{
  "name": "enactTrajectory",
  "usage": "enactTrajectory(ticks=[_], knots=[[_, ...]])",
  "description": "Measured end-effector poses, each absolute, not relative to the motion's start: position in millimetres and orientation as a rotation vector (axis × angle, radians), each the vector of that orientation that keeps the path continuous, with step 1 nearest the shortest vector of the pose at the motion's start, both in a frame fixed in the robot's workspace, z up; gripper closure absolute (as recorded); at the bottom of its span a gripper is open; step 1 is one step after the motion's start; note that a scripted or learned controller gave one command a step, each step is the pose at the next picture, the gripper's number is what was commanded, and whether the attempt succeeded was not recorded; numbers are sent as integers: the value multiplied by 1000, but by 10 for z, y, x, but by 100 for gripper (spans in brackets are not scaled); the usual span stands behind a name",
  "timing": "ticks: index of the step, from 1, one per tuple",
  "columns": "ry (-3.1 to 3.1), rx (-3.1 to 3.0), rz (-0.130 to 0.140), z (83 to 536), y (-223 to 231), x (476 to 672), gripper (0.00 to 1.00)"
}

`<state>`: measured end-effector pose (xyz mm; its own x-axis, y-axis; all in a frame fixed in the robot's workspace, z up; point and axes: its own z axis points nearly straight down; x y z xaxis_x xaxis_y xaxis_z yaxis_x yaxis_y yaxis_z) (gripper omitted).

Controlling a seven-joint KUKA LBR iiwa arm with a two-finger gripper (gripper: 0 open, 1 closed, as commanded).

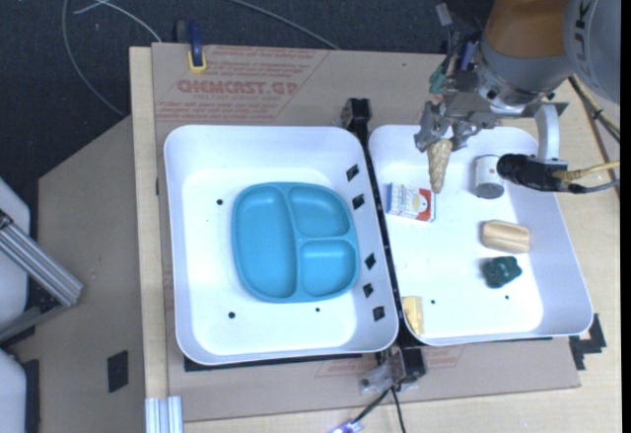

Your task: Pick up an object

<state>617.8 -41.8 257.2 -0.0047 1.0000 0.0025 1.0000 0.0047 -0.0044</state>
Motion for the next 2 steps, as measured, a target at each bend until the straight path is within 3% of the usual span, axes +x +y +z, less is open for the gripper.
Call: enactTrajectory(ticks=[2], knots=[[-2222, -2212, 4, 2294, 627, 5679, 100]])
